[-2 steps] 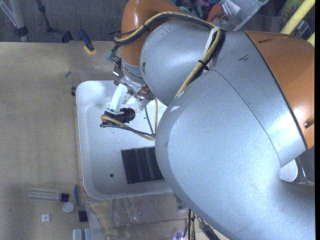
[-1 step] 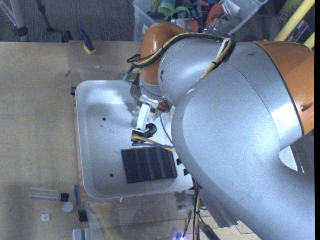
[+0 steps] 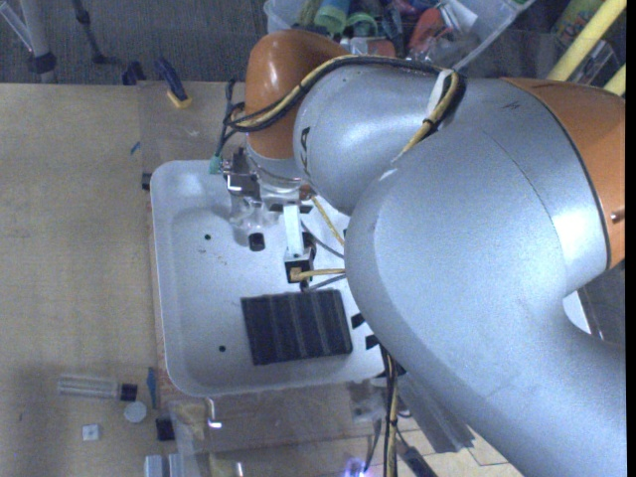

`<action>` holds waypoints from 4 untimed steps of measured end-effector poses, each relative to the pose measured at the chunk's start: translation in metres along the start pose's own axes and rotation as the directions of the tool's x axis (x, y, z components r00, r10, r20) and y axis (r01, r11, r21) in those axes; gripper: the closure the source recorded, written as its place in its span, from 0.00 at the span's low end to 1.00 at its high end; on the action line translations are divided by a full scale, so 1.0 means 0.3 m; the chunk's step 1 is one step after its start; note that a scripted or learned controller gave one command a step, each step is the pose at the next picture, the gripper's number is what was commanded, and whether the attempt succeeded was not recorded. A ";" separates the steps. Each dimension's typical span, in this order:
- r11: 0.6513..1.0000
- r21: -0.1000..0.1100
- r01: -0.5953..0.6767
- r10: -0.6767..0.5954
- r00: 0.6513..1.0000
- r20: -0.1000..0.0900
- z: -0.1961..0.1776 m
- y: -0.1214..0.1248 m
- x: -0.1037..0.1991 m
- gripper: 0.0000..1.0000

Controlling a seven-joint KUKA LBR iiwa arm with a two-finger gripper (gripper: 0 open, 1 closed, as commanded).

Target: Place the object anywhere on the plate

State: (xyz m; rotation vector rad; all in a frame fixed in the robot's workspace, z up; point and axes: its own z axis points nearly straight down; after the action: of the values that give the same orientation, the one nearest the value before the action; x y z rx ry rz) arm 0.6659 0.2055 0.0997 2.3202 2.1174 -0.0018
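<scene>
Hovering low at centre frame, the gripper (image 3: 266, 229) hangs above the white bin (image 3: 189, 266), upper left of the dark ribbed plate (image 3: 296, 327), apparently carrying nothing, finger spread unclear.

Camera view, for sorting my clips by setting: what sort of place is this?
Probably a robotics lab or test workshop. A large grey and orange arm reaches over a shallow white bin on a wooden bench, and a clear tub of assorted colourful objects sits behind.
</scene>
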 end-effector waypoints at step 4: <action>0.367 -0.006 0.930 -0.930 0.367 0.004 -0.297 -0.052 0.035 1.00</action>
State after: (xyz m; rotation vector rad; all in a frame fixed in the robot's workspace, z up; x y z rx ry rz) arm 0.6514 0.2174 0.1888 0.7265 3.0517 0.0061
